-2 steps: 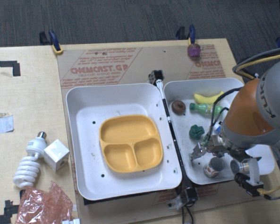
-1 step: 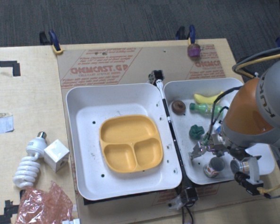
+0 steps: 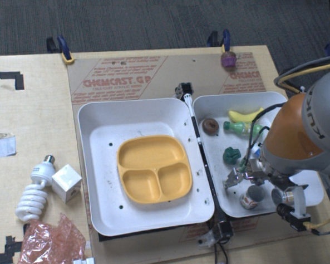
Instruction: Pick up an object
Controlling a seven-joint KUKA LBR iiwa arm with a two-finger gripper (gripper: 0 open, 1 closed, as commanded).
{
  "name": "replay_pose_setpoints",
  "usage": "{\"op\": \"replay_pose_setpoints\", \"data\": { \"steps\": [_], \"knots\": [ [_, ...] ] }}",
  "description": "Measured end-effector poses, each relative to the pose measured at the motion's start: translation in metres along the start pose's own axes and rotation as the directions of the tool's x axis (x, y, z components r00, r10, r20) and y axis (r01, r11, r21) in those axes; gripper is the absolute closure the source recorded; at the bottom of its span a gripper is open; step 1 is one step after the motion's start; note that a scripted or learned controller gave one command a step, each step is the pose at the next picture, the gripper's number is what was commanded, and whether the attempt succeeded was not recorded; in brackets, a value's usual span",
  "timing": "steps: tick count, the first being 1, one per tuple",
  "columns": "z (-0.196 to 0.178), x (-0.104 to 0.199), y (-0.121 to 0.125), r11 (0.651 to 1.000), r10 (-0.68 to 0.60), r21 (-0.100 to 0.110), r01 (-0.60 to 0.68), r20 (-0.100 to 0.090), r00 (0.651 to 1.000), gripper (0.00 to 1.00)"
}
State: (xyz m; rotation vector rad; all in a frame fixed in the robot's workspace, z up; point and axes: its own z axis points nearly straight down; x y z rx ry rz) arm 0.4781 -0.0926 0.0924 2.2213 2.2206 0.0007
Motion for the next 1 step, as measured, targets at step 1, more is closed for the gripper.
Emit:
{"op": "replay_pose_setpoints", "data": {
  "steps": [1],
  "knots": [
    [0.0, -0.0001, 0.0, 1.0, 0.0, 0.0, 0.0, 0.0, 1.0, 0.0]
  ]
}}
